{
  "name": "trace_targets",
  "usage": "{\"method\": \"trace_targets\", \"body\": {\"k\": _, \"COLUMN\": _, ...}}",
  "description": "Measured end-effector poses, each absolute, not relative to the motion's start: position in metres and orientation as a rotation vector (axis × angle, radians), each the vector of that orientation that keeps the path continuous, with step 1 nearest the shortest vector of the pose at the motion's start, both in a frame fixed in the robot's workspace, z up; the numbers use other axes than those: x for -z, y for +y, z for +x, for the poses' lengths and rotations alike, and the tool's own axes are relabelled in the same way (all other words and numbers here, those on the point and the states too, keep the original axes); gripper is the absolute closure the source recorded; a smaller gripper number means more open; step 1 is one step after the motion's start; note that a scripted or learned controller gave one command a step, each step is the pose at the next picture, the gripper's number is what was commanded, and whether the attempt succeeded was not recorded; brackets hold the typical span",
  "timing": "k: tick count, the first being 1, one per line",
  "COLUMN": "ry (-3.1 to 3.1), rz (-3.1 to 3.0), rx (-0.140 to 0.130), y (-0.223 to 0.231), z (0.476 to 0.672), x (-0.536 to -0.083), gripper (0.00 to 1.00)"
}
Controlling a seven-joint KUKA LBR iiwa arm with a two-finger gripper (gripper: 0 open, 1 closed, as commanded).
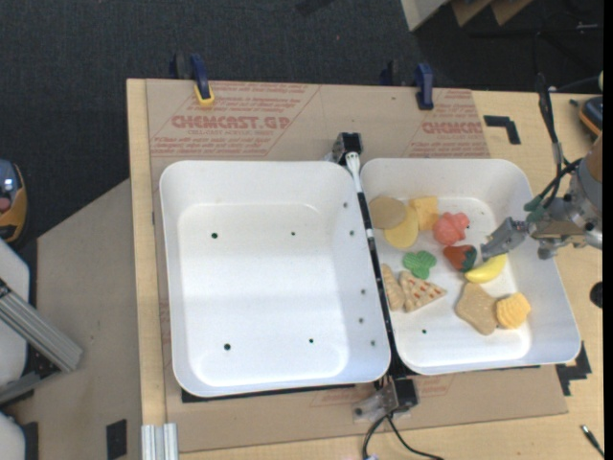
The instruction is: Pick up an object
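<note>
The right bin [498, 185] holds several toy foods. Among them are a tan cookie [386, 211], a salmon-red strawberry [450, 228], a green piece [419, 262], a dark red piece [460, 255] and a yellow banana [486, 272]. A waffle wedge [420, 293], a toast slice [475, 309] and an orange round [514, 310] lie toward the front. My gripper [494, 244] reaches in from the right, low over the bin's right side. Its tip is just above the banana and beside the dark red piece. I see nothing lifted in it.
The left bin [259, 276] lies alongside, its wall meeting the right bin's along a dark centre seam [369, 257]. Both rest on a cardboard sheet [287, 113] held by clamps [202, 89] at the back. The arm's cables [551, 132] hang at the right.
</note>
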State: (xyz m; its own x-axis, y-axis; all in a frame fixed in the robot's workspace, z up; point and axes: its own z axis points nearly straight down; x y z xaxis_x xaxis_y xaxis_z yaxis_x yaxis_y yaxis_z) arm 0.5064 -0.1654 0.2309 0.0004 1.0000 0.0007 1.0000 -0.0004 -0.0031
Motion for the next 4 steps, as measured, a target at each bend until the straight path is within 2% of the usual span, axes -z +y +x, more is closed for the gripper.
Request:
{"method": "trace_targets", "body": {"k": 1, "ry": -2.227, "rz": -2.227, "rx": 0.007, "y": -0.148, "z": 0.541, "x": -0.1, "gripper": 0.0}}
{"method": "trace_targets", "body": {"k": 2, "ry": -2.228, "rz": -2.219, "rx": 0.003, "y": -0.125, "z": 0.598, "x": -0.087, "gripper": 0.0}}
{"method": "trace_targets", "body": {"k": 3, "ry": -2.223, "rz": -2.212, "rx": -0.008, "y": -0.131, "z": 0.668, "x": -0.087, "gripper": 0.0}}
{"method": "trace_targets", "body": {"k": 4, "ry": -2.224, "rz": -2.213, "rx": -0.011, "y": -0.131, "z": 0.667, "x": -0.096, "gripper": 1.0}}
